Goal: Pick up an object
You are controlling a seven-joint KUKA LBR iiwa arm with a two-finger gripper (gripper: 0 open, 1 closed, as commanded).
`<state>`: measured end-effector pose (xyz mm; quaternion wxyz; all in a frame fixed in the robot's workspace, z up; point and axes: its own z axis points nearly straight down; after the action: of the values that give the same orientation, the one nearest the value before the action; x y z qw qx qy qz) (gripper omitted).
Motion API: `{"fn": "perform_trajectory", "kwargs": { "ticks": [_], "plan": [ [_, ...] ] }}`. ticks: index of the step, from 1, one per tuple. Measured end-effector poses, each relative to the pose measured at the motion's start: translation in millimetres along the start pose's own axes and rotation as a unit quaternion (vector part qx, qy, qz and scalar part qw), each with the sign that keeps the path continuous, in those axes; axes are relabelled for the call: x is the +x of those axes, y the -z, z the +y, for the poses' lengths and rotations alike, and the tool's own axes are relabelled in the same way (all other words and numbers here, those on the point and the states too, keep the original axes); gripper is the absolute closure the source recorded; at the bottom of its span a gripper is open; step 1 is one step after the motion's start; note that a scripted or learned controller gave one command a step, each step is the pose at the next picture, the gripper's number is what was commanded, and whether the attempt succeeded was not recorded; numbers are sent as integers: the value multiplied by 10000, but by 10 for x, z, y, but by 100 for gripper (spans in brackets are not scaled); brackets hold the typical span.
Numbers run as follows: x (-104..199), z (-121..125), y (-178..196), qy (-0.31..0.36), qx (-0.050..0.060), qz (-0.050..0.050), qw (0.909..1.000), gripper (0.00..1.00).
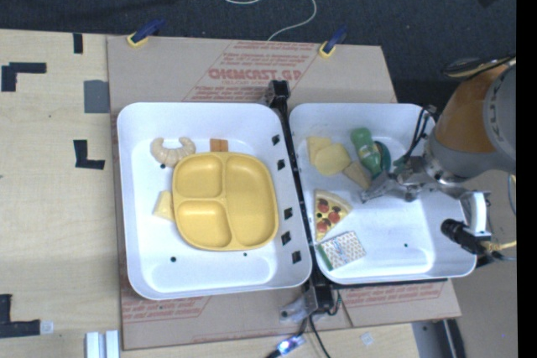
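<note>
while the gripper point(375, 190) hovers low in the right bin point(419, 264), its finger state is unclear. the green bottle point(367, 148) lies just beyond its tip, seemingly long axis crosswise.

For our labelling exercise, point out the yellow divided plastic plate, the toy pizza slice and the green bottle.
Yellow divided plastic plate point(225, 201), camera view, its central divider.
Toy pizza slice point(329, 212), camera view, its topped middle.
Green bottle point(367, 148), camera view, its body.

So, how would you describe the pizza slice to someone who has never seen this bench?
Look in the right bin, along its left wall. The pizza slice lies there, below the pale yellow pieces and above the checkered packet. It alone is a triangle with red and green toppings.
</note>
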<state>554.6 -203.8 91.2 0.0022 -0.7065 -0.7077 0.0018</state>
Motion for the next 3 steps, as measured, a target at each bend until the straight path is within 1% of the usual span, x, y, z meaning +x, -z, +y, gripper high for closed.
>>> {"fn": "perform_trajectory", "kwargs": {
  "ticks": [1, 2, 3],
  "plan": [
    [4, 5, 121, 1, -10, 1, 10000, 100],
    [28, 101, 689, 1, -42, -8, 10000, 100],
    [45, 128, 1114, 2, -42, -7, 10000, 100]
  ]
}}
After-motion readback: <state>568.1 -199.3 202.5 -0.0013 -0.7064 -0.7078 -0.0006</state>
